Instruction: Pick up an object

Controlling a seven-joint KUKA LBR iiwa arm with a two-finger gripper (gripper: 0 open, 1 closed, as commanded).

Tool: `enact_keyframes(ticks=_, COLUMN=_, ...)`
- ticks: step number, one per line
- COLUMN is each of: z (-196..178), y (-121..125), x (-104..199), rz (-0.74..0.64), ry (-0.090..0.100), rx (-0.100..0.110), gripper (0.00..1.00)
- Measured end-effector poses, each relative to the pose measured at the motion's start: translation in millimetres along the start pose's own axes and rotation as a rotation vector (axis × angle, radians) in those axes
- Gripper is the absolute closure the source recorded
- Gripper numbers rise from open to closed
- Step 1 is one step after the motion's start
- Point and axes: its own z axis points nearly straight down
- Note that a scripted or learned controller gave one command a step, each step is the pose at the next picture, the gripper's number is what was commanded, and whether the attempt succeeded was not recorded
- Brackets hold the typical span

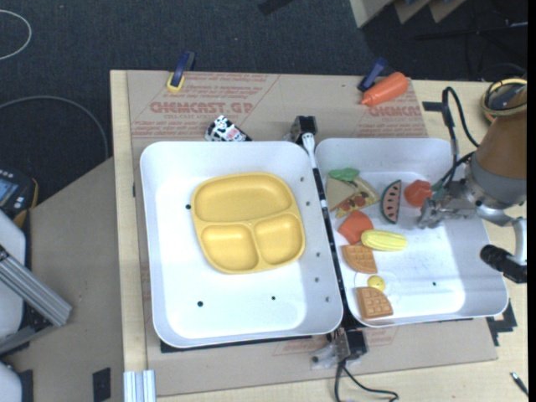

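The right bin holds several toy foods: a red tomato-like piece, a watermelon slice, a pizza slice, a red piece, a yellow corn cob and two waffle-like pieces. My gripper hangs low in this bin, just right of the watermelon slice and below the red tomato-like piece. I see nothing between its fingers.
The left bin carries a yellow divided plate. An orange carrot toy and a small black-and-white toy lie on the board behind the bins. A yellow clamp sits at the back left.
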Motion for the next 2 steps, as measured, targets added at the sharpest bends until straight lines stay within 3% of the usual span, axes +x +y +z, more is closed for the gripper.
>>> enact_keyframes(ticks=2, z=-119, y=10, x=0, rz=-0.003, ry=-0.003, rx=-0.008, gripper=1.0)
